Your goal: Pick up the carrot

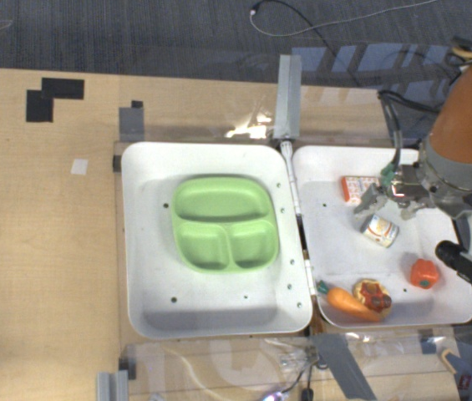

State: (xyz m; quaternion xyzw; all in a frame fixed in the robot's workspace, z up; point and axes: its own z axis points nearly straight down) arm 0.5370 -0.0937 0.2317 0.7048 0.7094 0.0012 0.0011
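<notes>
The gripper (392,200) hangs spread and holding nothing over the right bin (336,249), just above a small can (381,230) and beside a red-and-white carton (357,189). The carrot (348,302) lies at that bin's near left corner, touching a pizza slice (373,295); a red pepper (423,274) sits right.

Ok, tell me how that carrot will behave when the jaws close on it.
The carrot looks like a smooth, rigid toy, so it should stay stiff but may slip. Its tapered round body could roll or pivot if pinched off-centre. It lies against the bin's front wall beside a round toy food, which will probably crowd the approach.
</notes>
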